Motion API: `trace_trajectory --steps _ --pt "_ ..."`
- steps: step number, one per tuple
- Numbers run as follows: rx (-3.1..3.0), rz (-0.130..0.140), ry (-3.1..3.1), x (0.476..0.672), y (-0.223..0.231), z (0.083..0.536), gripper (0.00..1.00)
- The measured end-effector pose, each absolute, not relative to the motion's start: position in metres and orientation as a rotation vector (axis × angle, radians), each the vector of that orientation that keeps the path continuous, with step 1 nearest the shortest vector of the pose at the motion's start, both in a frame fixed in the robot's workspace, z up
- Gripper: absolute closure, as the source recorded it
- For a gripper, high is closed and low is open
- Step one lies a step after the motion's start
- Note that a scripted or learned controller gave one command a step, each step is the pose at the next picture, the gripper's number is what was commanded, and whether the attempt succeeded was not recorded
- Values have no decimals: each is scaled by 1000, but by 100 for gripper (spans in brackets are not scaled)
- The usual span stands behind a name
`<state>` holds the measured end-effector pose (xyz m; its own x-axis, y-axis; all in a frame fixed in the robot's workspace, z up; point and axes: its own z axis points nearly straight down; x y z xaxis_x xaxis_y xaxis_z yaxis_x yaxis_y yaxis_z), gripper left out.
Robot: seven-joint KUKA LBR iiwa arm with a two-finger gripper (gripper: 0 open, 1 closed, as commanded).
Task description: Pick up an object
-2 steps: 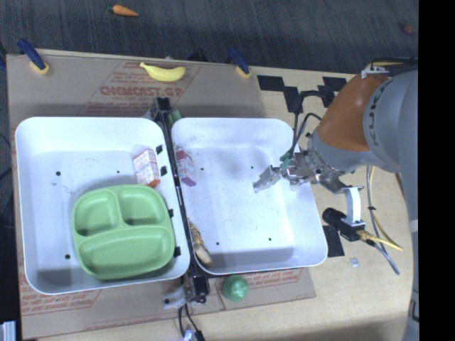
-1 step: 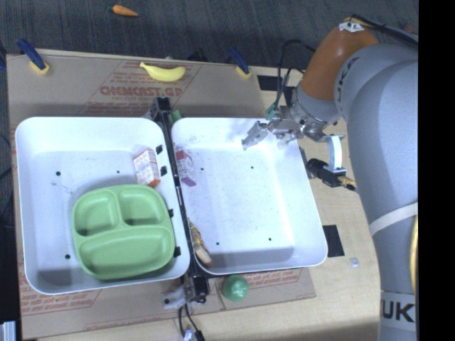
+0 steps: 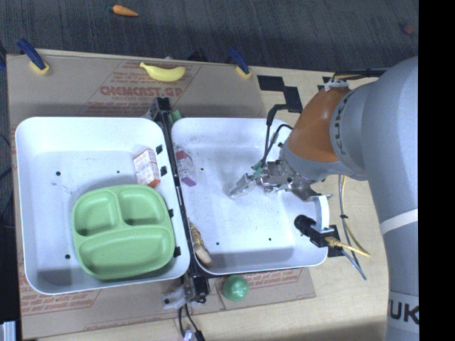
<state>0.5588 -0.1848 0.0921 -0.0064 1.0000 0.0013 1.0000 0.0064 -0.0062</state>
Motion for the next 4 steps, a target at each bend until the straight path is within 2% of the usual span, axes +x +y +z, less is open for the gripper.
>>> trace_trajectory --steps 1,2,3,4 --pt "-2213 3 -2226 476 -191 135 0" --pt "-2215 1 -2225 537 -211 132 0" --pt "-2211 3 -2226 476 -200 98 0" --pt "-2215 -1 -2227 576 -198 92 0"
